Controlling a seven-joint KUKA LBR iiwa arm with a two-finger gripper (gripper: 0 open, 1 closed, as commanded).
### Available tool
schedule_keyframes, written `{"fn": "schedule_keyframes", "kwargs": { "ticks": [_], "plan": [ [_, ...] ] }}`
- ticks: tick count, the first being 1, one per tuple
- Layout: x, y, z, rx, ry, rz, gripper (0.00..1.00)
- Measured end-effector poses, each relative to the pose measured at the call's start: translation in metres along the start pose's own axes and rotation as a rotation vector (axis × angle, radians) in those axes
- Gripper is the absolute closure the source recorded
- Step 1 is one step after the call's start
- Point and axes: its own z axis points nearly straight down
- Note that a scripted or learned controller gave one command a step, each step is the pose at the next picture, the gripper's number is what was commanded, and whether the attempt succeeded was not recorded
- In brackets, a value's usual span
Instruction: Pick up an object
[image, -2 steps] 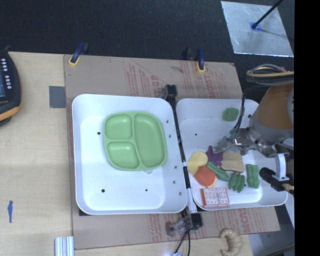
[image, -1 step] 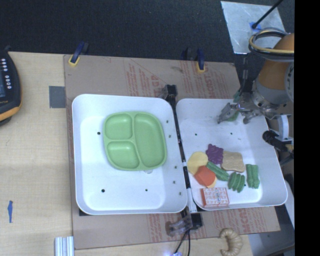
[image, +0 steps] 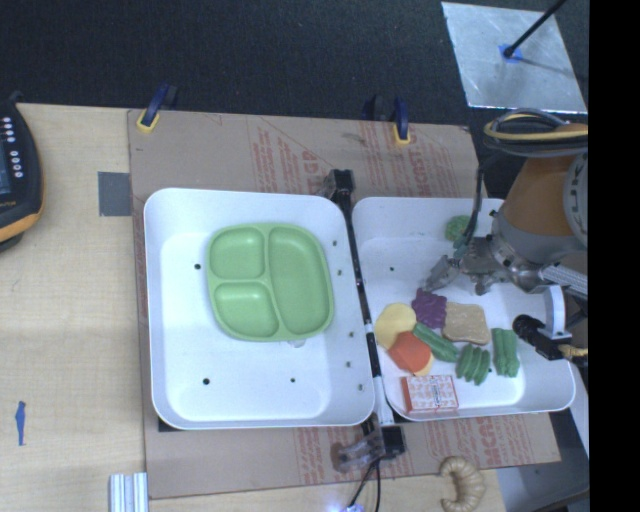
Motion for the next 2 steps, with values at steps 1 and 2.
{"fn": "schedule_keyframes", "kwargs": {
  "ticks": [1, 2],
  "plan": [
    [0.039, -0.031, 0.008, -0.004, -0.001, -0.005, 0.0],
    [0.036, -0.03, -0.003, -0.006, -0.003, -0.004, 1.0]
  ]
}}
